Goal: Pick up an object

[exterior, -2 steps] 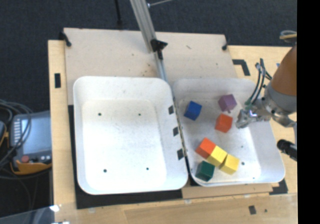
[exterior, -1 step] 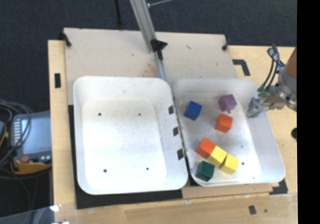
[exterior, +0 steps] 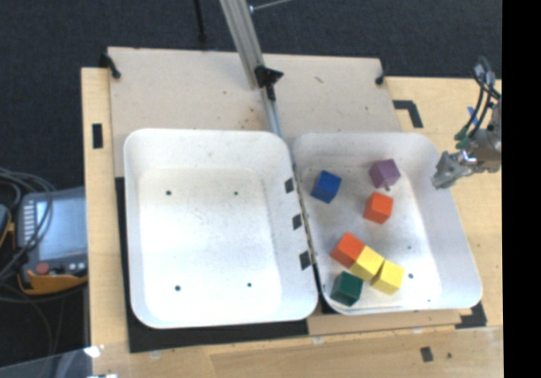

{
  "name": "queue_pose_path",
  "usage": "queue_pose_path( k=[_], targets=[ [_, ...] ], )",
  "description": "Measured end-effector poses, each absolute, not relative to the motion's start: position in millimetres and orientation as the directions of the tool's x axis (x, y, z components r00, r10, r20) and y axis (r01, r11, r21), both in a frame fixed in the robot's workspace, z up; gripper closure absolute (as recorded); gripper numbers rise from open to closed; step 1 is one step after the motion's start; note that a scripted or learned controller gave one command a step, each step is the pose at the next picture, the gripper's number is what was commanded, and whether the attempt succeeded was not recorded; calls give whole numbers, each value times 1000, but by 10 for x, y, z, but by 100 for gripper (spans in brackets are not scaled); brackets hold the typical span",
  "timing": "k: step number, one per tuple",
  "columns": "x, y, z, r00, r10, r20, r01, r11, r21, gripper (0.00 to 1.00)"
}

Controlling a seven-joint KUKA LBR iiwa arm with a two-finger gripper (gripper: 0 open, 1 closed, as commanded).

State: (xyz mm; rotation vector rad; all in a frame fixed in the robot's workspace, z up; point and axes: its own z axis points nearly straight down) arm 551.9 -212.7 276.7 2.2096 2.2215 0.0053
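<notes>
The right bin (exterior: 452, 237) holds several small cubes. A blue cube (exterior: 325, 186) lies near its left wall, a purple cube (exterior: 385, 172) sits at the back, and a red-orange cube (exterior: 378, 207) is just in front of the purple one. Toward the front, an orange cube (exterior: 347, 249), two yellow cubes (exterior: 368, 264) (exterior: 388, 276) and a green cube (exterior: 347, 287) crowd together, touching. My gripper (exterior: 448, 170) hangs over the bin's right rim, to the right of the purple cube and apart from every cube. Nothing is seen in its grasp.
The left bin (exterior: 211, 224) stands beside the right one, and they meet at a shared edge (exterior: 300, 216). A slanted metal pole (exterior: 241, 21) rises behind the bins. A control pendant (exterior: 51, 237) with cables lies off the bench at the left.
</notes>
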Motion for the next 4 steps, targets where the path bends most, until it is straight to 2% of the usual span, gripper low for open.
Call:
queue_pose_path(
  k=[1, 2, 3, 4],
  targets=[
    [5528, -2139, 3001, -6, 1000, -2, 1000, 6, 4, 100],
    [5618, -1611, 2837, -6, 1000, -1, 1000, 6, 2, 100],
    [5645, -1067, 2878, -7, 1000, 0, 1000, 7, 2, 100],
    [5764, -563, 2866, -7, 1000, 0, 1000, 7, 2, 100]
  ],
)
